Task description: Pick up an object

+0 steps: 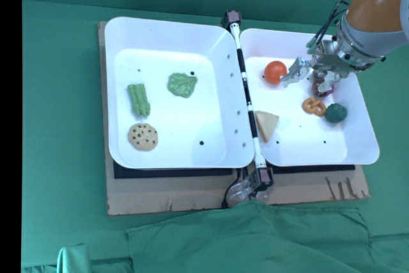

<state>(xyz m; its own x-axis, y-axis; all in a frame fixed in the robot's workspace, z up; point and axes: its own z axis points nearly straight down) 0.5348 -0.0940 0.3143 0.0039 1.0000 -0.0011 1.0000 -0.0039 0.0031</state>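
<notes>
Jaws (311,75) look apart over the right bin (358,137); best to centre on the tomato (275,71) at their 9 o'clock before dropping.

White bins (172,35) on green cloth (64,105). Green asparagus (138,100), green lettuce leaf (182,84), tan cookie (142,136) with dark dots, red tomato (275,71), orange pretzel (313,106), dark green broccoli (335,112), pale yellow wedge (266,124).

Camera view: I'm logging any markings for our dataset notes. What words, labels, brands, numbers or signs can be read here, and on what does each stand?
None can be read. The two white bins, the toy foods in them, the gripper and the cardboard base bear no legible text at this size.
</notes>
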